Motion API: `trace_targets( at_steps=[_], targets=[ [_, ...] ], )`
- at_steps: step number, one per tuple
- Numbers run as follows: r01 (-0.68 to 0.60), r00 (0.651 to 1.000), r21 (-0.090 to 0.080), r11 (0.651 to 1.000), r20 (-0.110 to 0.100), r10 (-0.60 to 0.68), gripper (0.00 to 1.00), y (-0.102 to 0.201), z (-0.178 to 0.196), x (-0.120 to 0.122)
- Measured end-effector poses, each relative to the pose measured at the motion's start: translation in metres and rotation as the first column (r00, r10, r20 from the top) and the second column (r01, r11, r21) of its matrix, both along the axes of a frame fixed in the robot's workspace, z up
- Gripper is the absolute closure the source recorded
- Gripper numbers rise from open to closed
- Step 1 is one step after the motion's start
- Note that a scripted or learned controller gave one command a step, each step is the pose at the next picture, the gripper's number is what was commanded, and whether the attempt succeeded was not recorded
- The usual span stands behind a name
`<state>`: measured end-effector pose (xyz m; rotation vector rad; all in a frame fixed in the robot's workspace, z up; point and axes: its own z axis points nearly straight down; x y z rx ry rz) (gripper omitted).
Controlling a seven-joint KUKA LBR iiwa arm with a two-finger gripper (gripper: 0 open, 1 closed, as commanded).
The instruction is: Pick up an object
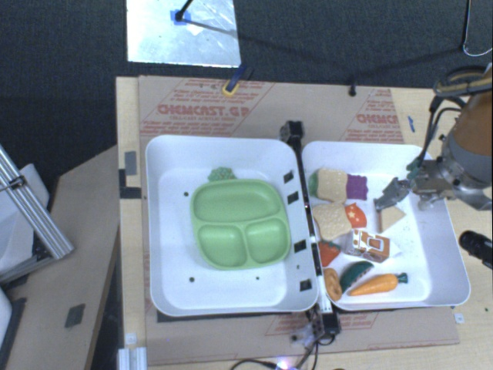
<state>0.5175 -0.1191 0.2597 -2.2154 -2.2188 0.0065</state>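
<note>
Tan wedge [392, 217] lies just below the fingers [390, 194].

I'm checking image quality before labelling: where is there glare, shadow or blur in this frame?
Camera view: glare on the silvery sheet at the top; the two white bins are bright, nearly washed out; soft shadows under the green tray; the gripper and arm look slightly blurred; the toy carrot and other small items stay fairly sharp.
</note>
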Motion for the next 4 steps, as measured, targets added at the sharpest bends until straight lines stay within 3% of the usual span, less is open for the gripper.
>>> trace_targets(
  at_steps=[1,4],
  targets=[
    [-0.002,1.000,-0.002,1.000,0.010,0.002,0.00,0.000,0.004,0.002],
    [0.001,1.000,-0.001,1.000,0.006,-0.001,0.00,-0.006,-0.131,-0.004]
  ],
)
